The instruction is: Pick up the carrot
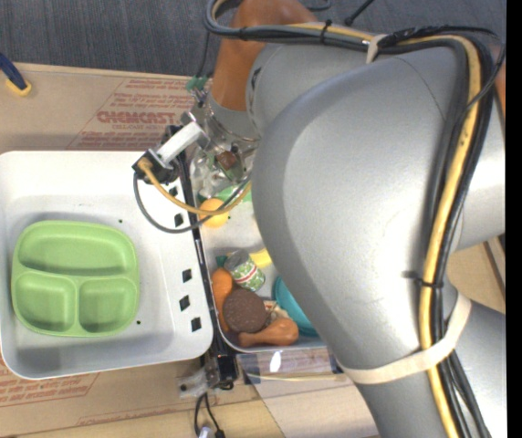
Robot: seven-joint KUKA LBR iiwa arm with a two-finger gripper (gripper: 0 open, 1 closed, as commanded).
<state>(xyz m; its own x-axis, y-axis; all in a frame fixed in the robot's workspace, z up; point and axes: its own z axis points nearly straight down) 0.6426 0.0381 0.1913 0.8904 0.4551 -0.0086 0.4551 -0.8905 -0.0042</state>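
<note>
An orange piece that looks like the carrot [221, 290] lies against the left wall of the right bin [208, 322], toward the near end. My gripper [212, 179] hangs farther back in the same bin, just above a yellow lemon-like fruit [212, 210] and well apart from the carrot. The grey arm covers most of the right bin.
Beside the carrot lie a brown round disc [243, 310], a green and white can [244, 270], a brown-orange lump [272, 333] and a teal item [290, 307]. The left bin [24, 176] holds a green divided plate [75, 276]. A black cable [156, 213] loops over the divider.
</note>
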